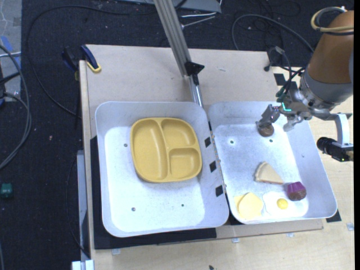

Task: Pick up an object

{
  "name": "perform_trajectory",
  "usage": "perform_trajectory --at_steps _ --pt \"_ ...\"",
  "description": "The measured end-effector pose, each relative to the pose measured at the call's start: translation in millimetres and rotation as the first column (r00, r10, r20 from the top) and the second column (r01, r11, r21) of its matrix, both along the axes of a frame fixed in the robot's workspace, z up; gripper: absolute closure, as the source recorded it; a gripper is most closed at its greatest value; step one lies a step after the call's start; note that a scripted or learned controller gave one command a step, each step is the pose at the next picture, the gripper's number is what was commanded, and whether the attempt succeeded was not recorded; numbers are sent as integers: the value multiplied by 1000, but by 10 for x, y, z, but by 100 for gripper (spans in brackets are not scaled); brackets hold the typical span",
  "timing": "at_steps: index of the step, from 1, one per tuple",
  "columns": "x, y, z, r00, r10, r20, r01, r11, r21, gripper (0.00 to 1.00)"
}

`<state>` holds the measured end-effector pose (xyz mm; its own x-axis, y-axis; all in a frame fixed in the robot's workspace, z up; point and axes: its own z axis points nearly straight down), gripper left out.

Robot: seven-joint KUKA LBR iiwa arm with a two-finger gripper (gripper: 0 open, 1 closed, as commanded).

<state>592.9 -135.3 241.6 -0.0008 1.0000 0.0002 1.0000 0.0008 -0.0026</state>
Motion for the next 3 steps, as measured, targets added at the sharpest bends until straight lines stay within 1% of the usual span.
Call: perform_trajectory --at_steps 1,2,3 --pt "7 0 12 1000 0 3 0 1000 0 0" --pt "18 2 -419 1000 -1 -1 1 1000 0 0" --pt "-18 65 -873 1000 -1 -2 1 1000 0 0"
